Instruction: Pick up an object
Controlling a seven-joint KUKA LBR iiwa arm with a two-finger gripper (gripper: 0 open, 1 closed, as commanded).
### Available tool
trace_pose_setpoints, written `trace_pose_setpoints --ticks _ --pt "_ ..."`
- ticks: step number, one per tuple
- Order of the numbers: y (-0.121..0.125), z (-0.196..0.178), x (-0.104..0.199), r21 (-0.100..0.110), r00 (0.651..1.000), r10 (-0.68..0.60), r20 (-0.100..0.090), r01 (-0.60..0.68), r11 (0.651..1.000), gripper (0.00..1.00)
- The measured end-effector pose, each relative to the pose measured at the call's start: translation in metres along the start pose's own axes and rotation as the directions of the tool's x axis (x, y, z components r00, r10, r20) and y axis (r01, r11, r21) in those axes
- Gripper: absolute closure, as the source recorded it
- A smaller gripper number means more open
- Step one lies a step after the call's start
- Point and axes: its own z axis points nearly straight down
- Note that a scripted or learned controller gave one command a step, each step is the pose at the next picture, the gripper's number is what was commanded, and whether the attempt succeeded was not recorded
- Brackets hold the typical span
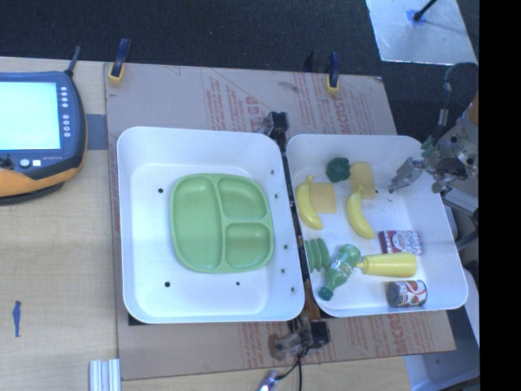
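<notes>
My gripper [422,177] hangs over the right bin [444,243] near its far right wall, open, with nothing between its fingers [403,174]. Several toy items lie in that bin. A yellow banana [359,213] and a yellow block [361,177] sit just left of the gripper, apart from it. A dark green pepper [338,169] lies further left. Another banana [307,207] rests by a yellow wedge [324,195]. Nearer the front are a red-and-white box [400,241], a yellow bottle [389,263], a green bottle [337,272], a ridged green piece [316,253] and a can [405,293].
The left bin [138,218] holds a green divided plate [221,222]. A tablet pendant [37,133] lies at the bench's far left. Clamps [119,59] hold the cardboard at the back edge. A black bracket [278,124] joins the bins at the back.
</notes>
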Motion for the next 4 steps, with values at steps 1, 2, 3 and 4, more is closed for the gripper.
trace_pose_setpoints --ticks 1,2,3,4 --pt "0.042 0.102 0.035 0.004 1.000 -0.002 -0.001 0.002 1.000 0.00" --pt "-0.018 0.101 0.103 0.002 1.000 -0.003 0.000 0.003 1.000 0.00" --pt "-0.018 0.091 0.102 0.004 1.000 -0.006 0.001 0.006 1.000 1.00" --pt "0.040 0.000 0.189 -0.002 1.000 -0.001 -0.001 0.001 1.000 1.00"
